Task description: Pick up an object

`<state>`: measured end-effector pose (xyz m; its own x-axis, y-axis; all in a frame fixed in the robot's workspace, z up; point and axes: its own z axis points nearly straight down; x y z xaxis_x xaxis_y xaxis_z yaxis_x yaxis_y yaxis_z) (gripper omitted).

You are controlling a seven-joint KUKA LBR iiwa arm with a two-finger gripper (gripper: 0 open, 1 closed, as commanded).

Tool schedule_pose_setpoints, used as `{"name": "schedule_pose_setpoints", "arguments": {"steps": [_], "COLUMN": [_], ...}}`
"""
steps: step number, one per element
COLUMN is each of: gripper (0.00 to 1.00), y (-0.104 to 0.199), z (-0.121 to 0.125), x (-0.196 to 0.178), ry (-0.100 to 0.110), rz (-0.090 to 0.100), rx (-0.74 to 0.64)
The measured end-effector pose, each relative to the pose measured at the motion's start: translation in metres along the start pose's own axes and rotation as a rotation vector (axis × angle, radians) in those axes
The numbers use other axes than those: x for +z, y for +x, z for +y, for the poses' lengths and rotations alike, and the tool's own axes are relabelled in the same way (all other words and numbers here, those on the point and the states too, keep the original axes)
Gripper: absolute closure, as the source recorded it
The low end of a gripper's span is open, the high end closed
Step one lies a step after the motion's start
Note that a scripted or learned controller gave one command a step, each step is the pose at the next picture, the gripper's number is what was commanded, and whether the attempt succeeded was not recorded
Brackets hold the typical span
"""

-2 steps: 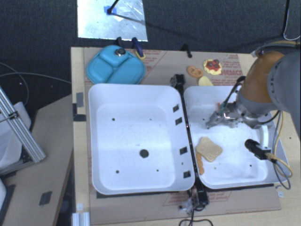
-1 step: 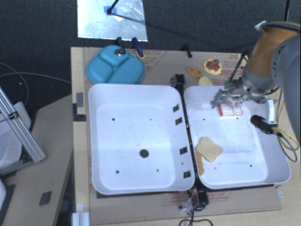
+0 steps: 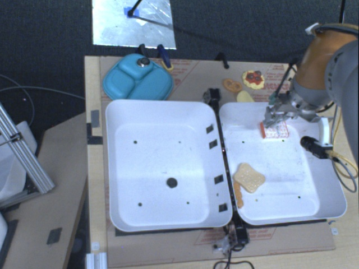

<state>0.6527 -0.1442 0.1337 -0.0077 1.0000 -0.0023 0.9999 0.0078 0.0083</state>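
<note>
Presently, the pincer [image 3: 273,118] sits low over the far part of the right-hand shallow white bin [image 3: 314,206], directly above a small red-and-white printed packet [image 3: 275,130] lying flat on the bin floor. Whether its fingers are spread or closed cannot be told, nor whether they touch the packet. Nearer the bin's front lies a tan toast-shaped slice [image 3: 249,177], with a thin orange stick [image 3: 238,195] just beside it against the dividing wall. The left-hand white bin [image 3: 123,150] shows one dark round spot [image 3: 171,182]. On the tabletop [image 3: 190,74] behind the bins rest a blue sectioned plastic tray [image 3: 137,78] and small toy foods [image 3: 253,79].
</note>
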Motion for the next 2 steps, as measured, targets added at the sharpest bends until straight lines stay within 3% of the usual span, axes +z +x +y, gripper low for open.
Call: {"name": "schedule_pose_setpoints", "arguments": {"steps": [1,2], "gripper": [1.0,1.0], "y": [0.007,0.052], "z": [-0.084,-0.135], "x": [0.048,-0.001], "ry": [0.0,0.009], "rz": [0.001,0.005], "rx": [0.01,0.003]}}
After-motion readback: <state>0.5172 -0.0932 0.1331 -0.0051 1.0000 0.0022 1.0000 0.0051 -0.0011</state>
